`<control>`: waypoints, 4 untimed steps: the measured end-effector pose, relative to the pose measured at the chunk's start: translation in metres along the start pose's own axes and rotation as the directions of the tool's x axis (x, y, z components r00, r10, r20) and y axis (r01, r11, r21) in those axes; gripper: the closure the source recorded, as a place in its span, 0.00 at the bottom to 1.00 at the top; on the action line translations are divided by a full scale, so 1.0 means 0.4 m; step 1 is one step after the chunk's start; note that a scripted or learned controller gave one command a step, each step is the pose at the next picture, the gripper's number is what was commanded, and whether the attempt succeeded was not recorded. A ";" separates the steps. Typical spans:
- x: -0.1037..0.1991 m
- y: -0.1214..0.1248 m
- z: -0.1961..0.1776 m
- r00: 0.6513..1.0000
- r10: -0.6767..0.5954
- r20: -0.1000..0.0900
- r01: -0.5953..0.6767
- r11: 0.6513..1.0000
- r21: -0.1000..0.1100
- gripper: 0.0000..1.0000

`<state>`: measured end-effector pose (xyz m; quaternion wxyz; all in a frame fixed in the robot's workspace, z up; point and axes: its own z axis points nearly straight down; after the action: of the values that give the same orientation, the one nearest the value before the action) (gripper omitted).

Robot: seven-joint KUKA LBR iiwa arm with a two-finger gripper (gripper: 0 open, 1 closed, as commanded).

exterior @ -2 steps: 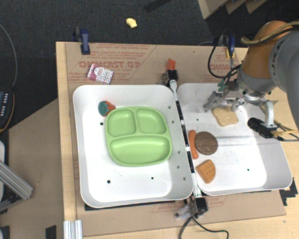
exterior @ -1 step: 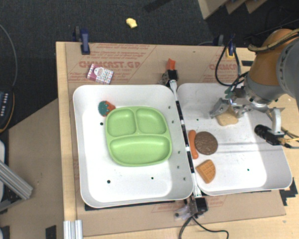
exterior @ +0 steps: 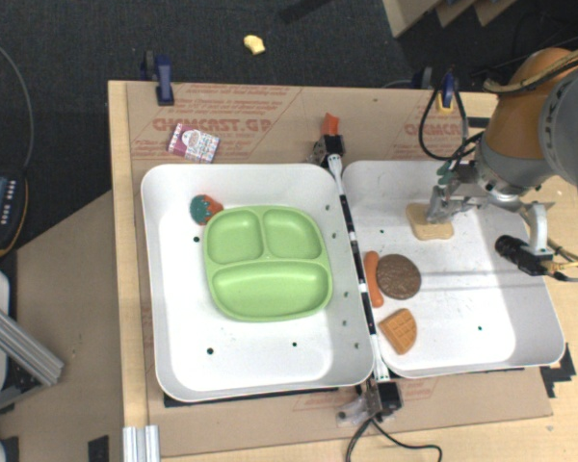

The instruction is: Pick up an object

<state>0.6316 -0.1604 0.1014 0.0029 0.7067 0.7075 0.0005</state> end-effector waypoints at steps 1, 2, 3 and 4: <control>0.000 -0.001 0.002 1.000 0.000 0.000 0.000 1.000 0.001 0.00; -0.042 0.088 0.042 1.000 -0.001 -0.002 0.001 1.000 0.000 0.00; 0.001 0.013 0.036 1.000 0.002 -0.002 -0.002 1.000 0.002 0.00; -0.047 -0.020 0.036 1.000 0.003 -0.004 -0.003 1.000 0.002 0.00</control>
<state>0.6238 -0.1791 0.0869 0.0009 0.7078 0.7065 0.0011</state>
